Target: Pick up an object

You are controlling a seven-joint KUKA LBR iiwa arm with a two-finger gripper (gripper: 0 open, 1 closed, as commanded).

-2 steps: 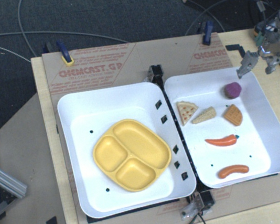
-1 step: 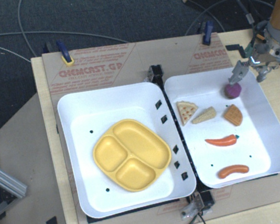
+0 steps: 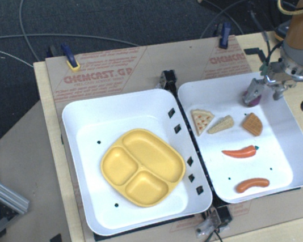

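Note:
My gripper (image 3: pixel 264 94) hangs over the far right corner of the right bin (image 3: pixel 299 144), open, with nothing showing between its fingers. A small purple piece (image 3: pixel 251 100) lies right at its left fingertip; whether they touch I cannot tell. In the same bin lie a waffle wedge (image 3: pixel 201 120), a pale bread wedge (image 3: pixel 220 125), a brown cracker-like piece (image 3: pixel 251 124), a red chili pepper (image 3: pixel 240 152) and a sausage (image 3: pixel 252 184). All of these sit to the left of and nearer than the gripper.
The left bin (image 3: pixel 83 157) holds a yellow divided plate (image 3: pixel 142 167). A black divider (image 3: pixel 184 135) runs between the bins. Blue clamps (image 3: pixel 70 57) (image 3: pixel 223 35) sit at the bench's far edge. The arm's wrist (image 3: pixel 302 40) stands at the right.

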